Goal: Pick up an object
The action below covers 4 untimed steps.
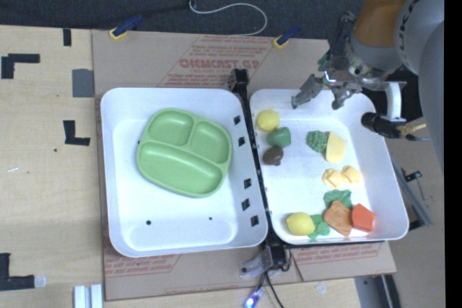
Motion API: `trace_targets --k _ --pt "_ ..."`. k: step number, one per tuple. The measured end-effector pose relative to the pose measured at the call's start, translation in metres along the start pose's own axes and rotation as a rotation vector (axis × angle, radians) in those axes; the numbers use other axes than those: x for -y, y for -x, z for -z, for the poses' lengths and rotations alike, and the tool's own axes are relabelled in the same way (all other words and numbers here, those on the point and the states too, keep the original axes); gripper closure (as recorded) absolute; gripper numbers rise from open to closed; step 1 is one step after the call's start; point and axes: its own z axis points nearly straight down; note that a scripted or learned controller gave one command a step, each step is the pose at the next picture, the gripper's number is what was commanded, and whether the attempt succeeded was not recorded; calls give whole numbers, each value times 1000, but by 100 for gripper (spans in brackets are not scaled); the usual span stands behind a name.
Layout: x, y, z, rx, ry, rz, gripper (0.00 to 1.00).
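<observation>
My gripper (318, 98) hangs over the far edge of the right bin (382, 177), its two fingers spread open with nothing between them. Several small toy foods lie in that bin. A yellow ball (268, 120), a green piece (279, 136) and a brown piece (273, 154) sit near the left wall. A green and yellow piece (326, 144) lies in the middle, just below the gripper. Pale yellow bits (341, 176) rest lower. A yellow lemon (301, 223), an orange piece (337, 216) and a red block (362, 218) crowd the near right corner.
The left bin (119, 177) holds a green divided plate (184, 151). Black clips (240, 79) join the two bins along the middle wall. A white cable (216, 9) loops on the dark surface behind. The arm's orange band (382, 7) rises at the upper right.
</observation>
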Motion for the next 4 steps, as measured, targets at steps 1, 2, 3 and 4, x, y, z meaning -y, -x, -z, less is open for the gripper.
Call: trace_targets --k 1,2,3,4 --pt "49 -43 55 -2 2 3 0" --pt "66 -98 119 -1 6 6 0" --pt "66 -95 120 1 -7 3 100" --pt "98 -138 163 0 3 5 100"
